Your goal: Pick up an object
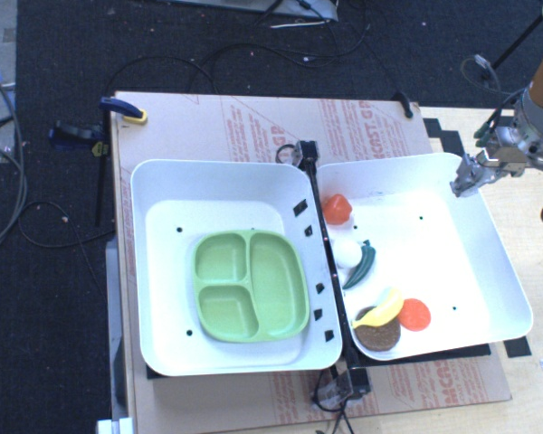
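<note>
The right bin [475,242] holds several small items along its left and near sides. An orange-red piece [338,209] lies near the divider, with a white piece [347,251] and a dark green one [363,263] just below it. Near the front sit a yellow banana-shaped piece [384,308], a brown round piece [377,334] and an orange round piece [414,315]. My gripper [467,178] hangs over the bin's far right corner, well away from all of them, with nothing seen in it.
The left bin [163,206] carries a green divided plate [251,286]. A black bar [319,242] runs between the bins. The arm [529,129] enters from the right edge. Cables and a blue clamp [122,109] lie beyond the bench.
</note>
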Available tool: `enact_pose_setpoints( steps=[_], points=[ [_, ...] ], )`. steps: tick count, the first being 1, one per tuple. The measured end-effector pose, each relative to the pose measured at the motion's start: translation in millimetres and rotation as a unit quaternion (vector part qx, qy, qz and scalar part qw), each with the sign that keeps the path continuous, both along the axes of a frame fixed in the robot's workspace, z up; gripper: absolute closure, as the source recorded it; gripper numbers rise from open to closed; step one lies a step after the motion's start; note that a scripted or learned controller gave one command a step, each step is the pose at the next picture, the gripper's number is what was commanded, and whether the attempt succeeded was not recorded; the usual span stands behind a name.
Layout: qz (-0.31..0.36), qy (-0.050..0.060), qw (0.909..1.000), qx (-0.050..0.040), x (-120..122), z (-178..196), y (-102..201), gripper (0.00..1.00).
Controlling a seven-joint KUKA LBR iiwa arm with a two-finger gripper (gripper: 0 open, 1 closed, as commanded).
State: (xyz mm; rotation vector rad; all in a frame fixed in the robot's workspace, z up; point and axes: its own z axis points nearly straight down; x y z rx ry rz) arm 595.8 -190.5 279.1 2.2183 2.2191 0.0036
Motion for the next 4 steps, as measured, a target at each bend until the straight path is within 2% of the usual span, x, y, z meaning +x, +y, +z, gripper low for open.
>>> enact_pose_setpoints(
  steps=[1,2,4],
  points=[
    [0.002,0.002,1.0000,0.0011,13,-10,55,1.00],
    [0.002,0.002,1.0000,0.0010,15,-11,99,1.00],
    [0.002,0.003,1.0000,0.0011,19,-24,219,1.00]
  ],
)
